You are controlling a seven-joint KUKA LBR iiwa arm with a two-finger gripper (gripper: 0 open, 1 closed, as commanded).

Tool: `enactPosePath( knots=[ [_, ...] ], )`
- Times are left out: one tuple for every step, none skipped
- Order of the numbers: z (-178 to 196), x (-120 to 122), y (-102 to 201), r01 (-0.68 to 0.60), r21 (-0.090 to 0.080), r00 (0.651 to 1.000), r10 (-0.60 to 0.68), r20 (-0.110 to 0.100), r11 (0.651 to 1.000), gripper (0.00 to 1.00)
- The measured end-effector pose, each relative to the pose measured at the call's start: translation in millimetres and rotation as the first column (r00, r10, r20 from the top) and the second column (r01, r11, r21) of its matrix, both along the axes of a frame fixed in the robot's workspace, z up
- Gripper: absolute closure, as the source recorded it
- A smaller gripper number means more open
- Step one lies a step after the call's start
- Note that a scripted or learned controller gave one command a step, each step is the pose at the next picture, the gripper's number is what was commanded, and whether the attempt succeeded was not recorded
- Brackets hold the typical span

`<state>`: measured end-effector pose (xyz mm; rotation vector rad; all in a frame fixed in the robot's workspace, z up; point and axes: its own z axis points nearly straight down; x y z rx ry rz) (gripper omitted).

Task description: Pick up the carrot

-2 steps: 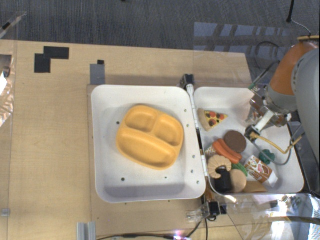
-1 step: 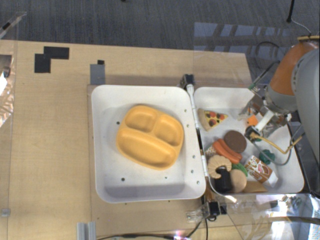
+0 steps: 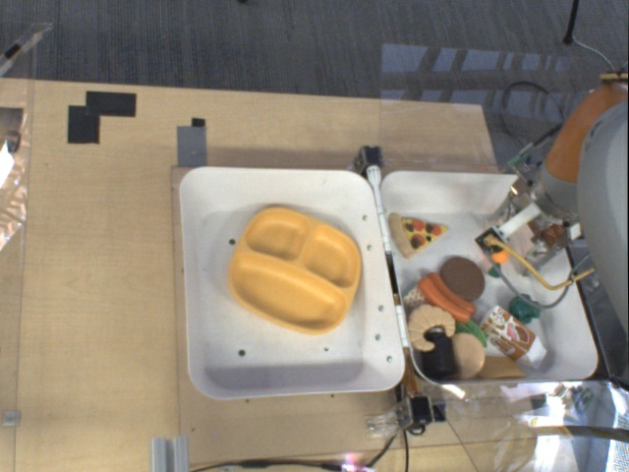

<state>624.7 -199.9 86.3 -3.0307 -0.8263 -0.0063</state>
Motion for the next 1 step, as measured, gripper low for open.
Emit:
enactPosePath(
  knots=[
    [0.6,-46.0,24.0,-0.046,-0.002,0.999,0.046,0.001,0.999,0.00]
  ],
)
